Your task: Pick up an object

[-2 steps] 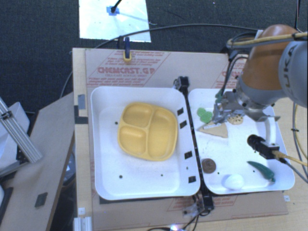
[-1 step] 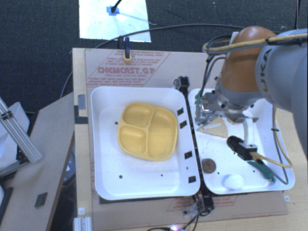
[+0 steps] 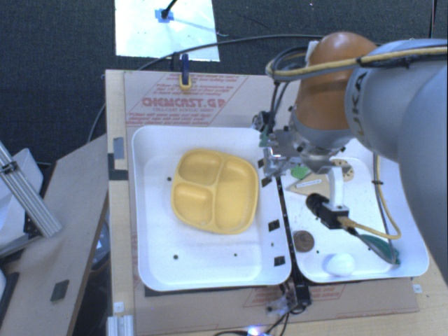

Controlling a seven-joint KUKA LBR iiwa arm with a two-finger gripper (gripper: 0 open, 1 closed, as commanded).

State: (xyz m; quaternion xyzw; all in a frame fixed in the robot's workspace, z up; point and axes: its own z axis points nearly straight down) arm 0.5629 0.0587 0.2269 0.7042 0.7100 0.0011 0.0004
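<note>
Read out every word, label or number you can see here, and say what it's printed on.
"CHEMCAST GP": large red print on the brown board, behind the left bin.
Smaller red lines above and below it: too blurred to read.

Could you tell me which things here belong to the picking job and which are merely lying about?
Job: gripper; pickable things in the bins: yellow plate, brown disc, white ball, green-handled tool.
Lying about: printed cardboard, white sheet, metal rail.
</note>
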